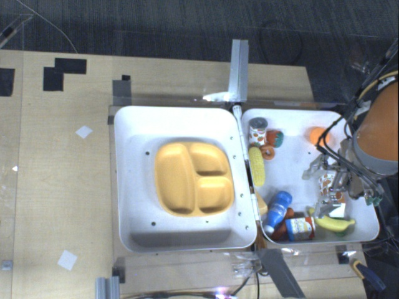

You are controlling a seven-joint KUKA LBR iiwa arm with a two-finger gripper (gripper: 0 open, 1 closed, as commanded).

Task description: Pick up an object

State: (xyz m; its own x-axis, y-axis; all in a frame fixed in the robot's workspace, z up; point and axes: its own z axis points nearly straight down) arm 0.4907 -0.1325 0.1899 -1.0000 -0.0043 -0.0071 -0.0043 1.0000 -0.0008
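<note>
A: Hand (329, 189) sits low in the right bin (293, 114), near its front right corner, just above the banana (335, 223). Can't tell if it's clenched or released.

B: Risk?

A: Clutter there. Banana touches the red-labelled jar (300, 228) beside the blue bottle (277, 207); I'd guess a sloppy descent shoves them instead of grasping

A pale wooden bench (56, 185) bore two shallow white plastic bins, one (124, 167) at nine o'clock of the other (293, 114).
</note>
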